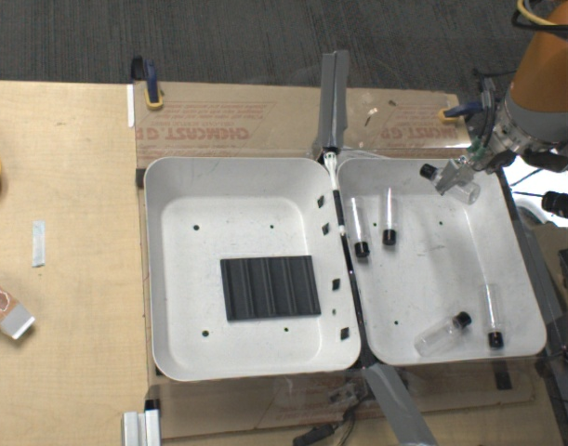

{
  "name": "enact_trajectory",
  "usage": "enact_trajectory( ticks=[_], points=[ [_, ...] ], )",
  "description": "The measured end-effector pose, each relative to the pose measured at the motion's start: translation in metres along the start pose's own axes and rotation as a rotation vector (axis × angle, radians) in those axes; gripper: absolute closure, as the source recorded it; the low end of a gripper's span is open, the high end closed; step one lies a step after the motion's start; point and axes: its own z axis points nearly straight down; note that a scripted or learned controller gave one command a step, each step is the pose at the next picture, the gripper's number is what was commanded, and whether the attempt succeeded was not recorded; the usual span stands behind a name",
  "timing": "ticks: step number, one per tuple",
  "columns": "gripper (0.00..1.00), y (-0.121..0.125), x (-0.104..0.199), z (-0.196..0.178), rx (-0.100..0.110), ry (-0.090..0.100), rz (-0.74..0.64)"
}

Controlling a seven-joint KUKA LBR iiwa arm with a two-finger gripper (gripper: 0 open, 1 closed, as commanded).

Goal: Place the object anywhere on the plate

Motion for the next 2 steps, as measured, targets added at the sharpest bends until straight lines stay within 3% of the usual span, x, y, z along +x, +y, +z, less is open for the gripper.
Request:
enact_trajectory(
  ticks=[1,2],
  points=[
    [1.0,-0.054,0.046,-0.118,0.0,0.0,-0.165],
    [1.0,-0.126,0.105,-0.127,0.001,0.002,-0.279]
  ],
)
